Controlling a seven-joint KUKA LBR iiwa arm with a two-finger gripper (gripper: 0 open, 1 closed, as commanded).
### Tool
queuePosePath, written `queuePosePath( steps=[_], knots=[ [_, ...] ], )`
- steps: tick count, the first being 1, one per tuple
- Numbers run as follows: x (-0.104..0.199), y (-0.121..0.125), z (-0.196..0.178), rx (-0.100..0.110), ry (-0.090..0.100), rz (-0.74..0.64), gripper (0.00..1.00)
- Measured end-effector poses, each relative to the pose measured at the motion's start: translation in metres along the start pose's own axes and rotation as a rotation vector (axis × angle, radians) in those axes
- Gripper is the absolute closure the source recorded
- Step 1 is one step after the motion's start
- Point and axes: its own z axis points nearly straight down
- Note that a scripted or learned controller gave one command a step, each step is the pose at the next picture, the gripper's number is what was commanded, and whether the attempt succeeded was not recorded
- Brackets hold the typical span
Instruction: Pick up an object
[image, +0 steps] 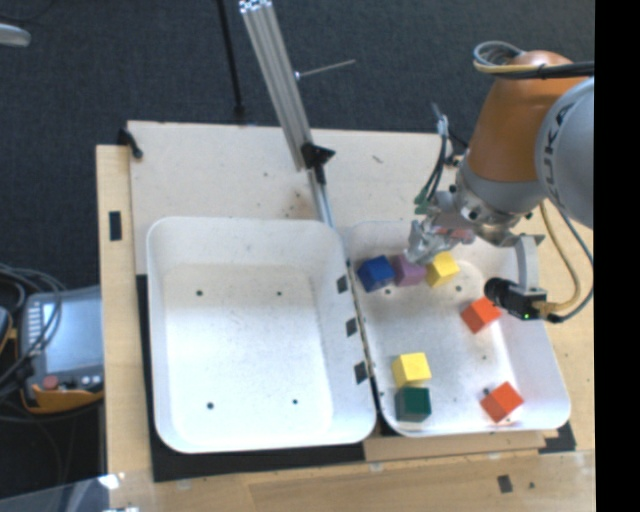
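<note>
Now the grey arm with its orange band (510, 120) reaches in from the right and hangs over the far end of the right-hand shallow white bin (540, 385), the pincer (428, 245) low above a row of three small blocks. Whether its tips are apart or together, I cannot tell from this angle. Just below it lies a pale purple cube (410, 271), touching a blue cube (375, 273) on one side and sitting beside a small yellow cube (442, 268) on the other. Farther along the same bin, an orange cube (480, 315) lies near the right wall, a larger yellow cube (411, 368) touches a dark green cube (412, 403), and a second orange cube (501, 401) sits near the front corner. The left-hand white bin (165, 300) lies alongside on the table (200, 160).
</note>
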Motion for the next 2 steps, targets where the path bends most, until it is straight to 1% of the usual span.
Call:
queuePosePath(
  steps=[1,2],
  knots=[
    [0.044,-0.021,0.010,0.001,0.001,0.000,1.00],
    [0.097,-0.043,-0.001,-0.001,0.003,-0.004,1.00]
  ],
)
